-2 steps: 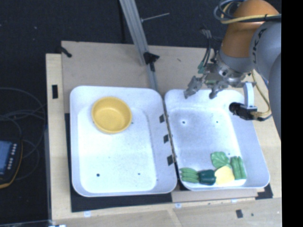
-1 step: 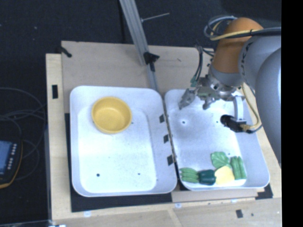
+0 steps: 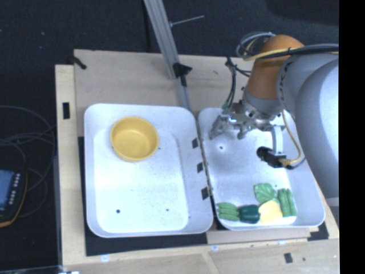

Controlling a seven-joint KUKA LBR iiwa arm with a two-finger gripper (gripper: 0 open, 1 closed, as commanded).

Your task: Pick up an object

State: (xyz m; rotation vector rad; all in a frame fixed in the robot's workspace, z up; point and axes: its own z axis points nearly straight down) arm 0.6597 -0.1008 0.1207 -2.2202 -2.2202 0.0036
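The pincer point(image 3: 229, 127), fingers spread and holding nothing, hangs over the right bin's point(image 3: 239, 164) far end, while the toys point(image 3: 259, 205) cluster well apart at its near edge, toward the camera.

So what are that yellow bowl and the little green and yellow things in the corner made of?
The yellow bowl looks like moulded plastic: one even colour, smooth rounded rim, soft sheen. The green and yellow pieces clustered in the near corner of the right bin look like toy food, probably plastic or foam; their flat, saturated colours suggest it, but they are too small to be sure.
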